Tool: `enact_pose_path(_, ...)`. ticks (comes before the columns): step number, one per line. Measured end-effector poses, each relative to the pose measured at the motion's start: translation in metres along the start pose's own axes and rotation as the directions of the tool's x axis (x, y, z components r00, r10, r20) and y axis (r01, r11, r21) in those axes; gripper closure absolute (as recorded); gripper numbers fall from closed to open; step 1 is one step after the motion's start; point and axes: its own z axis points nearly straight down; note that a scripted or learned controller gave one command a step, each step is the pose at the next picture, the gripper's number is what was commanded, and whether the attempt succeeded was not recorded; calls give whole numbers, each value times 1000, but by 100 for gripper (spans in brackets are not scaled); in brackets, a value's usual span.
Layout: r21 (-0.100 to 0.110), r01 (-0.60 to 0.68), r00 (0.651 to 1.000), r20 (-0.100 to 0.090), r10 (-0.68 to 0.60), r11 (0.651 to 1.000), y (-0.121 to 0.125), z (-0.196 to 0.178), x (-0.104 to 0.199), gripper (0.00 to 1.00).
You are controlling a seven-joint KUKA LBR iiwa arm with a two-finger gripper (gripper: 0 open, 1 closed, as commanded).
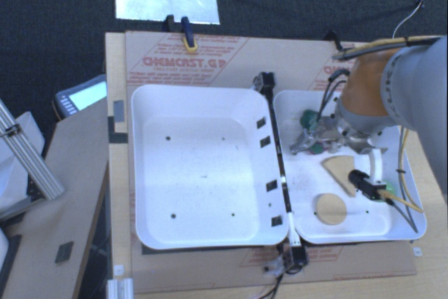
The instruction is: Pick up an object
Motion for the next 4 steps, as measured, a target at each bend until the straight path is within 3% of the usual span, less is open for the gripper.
enact_pose_path(1, -21, 14, 1000, -2, -14, 1000, 42, -116, 96, 0)
enact_pose_path(2, 0, -6, 1000, 1, 6, 1000, -52, -106, 33, 0)
enact_pose_path(3, -12, 10, 1000, -2, -10, 1000, -64, -169, 114, 0)
enact_pose_path(4, -10, 5, 1000, 0, -5, 1000, -63, -177, 110, 100)
